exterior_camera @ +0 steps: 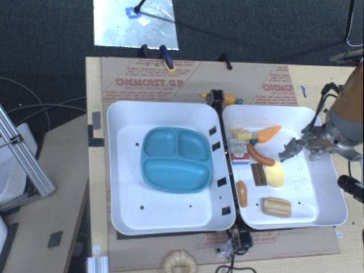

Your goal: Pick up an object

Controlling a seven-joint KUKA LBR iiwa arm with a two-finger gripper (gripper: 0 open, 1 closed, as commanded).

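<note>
1. Right bin [324, 206] holds the pickable items: carrot [267, 133] at top, pale yellow wedge [241, 134] just left of it, red sausage [260, 155] below them, yellow lemon-like piece [275, 176], brown bar [259, 175] beside it, small orange piece [242, 193] lower left, tan bread roll [277, 207] near the front.
2. My gripper [289, 150] hangs over the right bin's middle, just right of the sausage, above the yellow piece; nothing is between its fingers, and I cannot tell how they are set.
3. My arm [347, 110] enters from the right edge.
4. Left bin [122, 209] holds a blue divided plate [176, 159].
5. Both bins sit on a cardboard sheet [187, 78].
</note>
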